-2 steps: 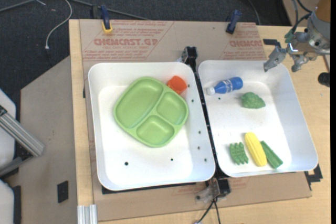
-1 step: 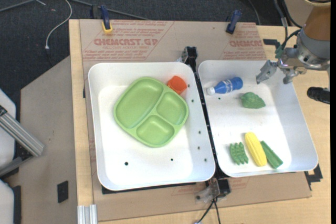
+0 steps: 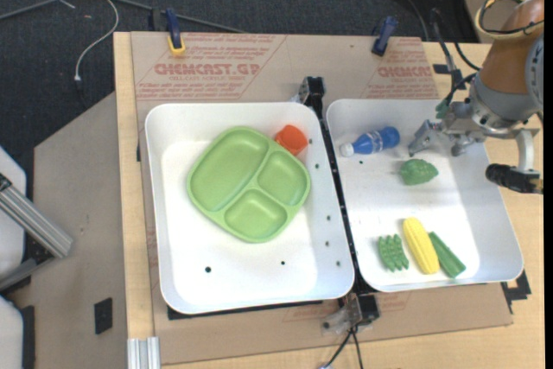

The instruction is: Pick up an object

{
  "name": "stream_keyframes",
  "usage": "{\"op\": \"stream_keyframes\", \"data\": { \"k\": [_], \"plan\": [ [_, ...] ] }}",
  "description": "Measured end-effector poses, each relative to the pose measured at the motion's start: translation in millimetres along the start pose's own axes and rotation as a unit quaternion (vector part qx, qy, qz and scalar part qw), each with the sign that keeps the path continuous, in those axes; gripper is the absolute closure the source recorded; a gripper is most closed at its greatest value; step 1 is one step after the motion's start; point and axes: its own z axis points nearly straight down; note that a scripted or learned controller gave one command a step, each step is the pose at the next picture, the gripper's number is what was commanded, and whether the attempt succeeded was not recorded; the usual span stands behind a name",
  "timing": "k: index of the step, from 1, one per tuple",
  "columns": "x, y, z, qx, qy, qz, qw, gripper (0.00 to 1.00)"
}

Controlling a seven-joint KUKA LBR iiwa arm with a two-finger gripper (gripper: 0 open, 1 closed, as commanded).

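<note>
Camera view from above: a grey robot arm with an orange band (image 3: 511,56) reached in from the right over the right-hand shallow white bin (image 3: 484,194), its two-finger gripper (image 3: 441,140) poised above the bin's upper area.

Whether the gripper was apart or together could not be told, and nothing showed between its tips. Just below it lay a green leafy plastic vegetable (image 3: 418,172), and to its left a blue plastic bottle with a white cap (image 3: 371,142) lay on its side. Near the bin's front edge sat a small green ridged toy (image 3: 391,252), a yellow plastic corn cob (image 3: 420,244) and a dark green pod-shaped toy (image 3: 448,255), side by side. The left-hand white bin (image 3: 173,186) held a light green three-compartment plastic plate (image 3: 249,183), with a small orange cup (image 3: 292,137) touching its upper right rim. Both bins rested on a cardboard sheet (image 3: 216,65).
</note>
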Motion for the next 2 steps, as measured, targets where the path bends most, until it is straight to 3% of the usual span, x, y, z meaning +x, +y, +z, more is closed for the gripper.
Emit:
{"op": "stream_keyframes", "data": {
  "k": [1,2],
  "plan": [
    [1,0,20,-0.001,-0.001,-0.001,1.0000,0.00],
    [1,2,7,-0.003,-0.001,-0.001,1.0000,1.00]
  ]
}}
